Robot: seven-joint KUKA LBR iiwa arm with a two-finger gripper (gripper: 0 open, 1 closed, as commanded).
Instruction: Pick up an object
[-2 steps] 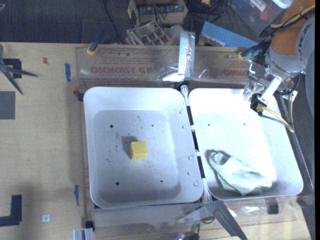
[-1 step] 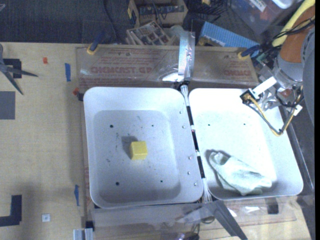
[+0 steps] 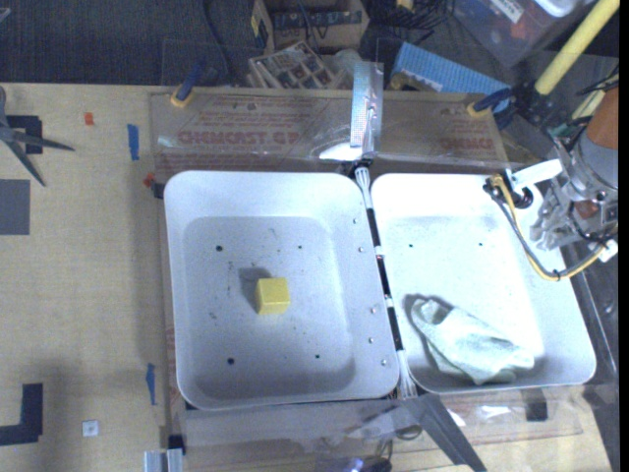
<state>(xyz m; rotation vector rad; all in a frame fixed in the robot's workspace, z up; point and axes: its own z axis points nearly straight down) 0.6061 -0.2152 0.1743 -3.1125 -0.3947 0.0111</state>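
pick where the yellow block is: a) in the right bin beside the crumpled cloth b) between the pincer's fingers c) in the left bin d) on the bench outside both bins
c: the yellow block sits on the floor of the left bin, while the crumpled white cloth lies in the right bin.

Yellow block (image 3: 273,295) sits flat near the centre of the left bin (image 3: 197,205). Crumpled white cloth (image 3: 472,344) lies in the right bin's (image 3: 432,205) near corner.
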